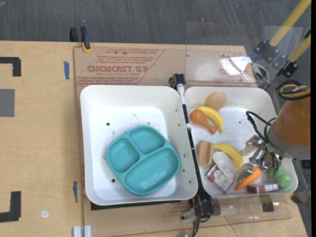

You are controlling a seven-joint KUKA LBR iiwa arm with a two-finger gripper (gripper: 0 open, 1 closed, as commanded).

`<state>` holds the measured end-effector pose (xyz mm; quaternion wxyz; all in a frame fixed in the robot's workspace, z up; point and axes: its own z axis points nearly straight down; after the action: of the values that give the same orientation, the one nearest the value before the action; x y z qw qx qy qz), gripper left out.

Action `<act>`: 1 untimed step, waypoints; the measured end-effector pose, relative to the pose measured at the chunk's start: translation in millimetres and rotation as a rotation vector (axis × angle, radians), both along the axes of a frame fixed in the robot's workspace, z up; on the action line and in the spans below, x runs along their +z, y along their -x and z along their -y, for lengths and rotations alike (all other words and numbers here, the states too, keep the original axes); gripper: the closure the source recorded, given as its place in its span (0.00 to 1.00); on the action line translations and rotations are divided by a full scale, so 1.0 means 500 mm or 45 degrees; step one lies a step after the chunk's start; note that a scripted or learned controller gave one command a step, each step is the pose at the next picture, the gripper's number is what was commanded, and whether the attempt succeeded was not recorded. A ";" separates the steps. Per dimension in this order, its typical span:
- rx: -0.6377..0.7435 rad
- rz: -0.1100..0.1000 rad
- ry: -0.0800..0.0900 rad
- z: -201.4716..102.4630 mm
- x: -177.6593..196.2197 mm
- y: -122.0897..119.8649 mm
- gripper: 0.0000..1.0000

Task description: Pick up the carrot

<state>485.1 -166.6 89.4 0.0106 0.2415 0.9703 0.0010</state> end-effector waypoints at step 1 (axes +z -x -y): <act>-0.007 0.029 0.010 0.004 0.026 -0.012 1.00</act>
<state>491.0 -168.4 102.5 0.0228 0.2439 0.9695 0.0000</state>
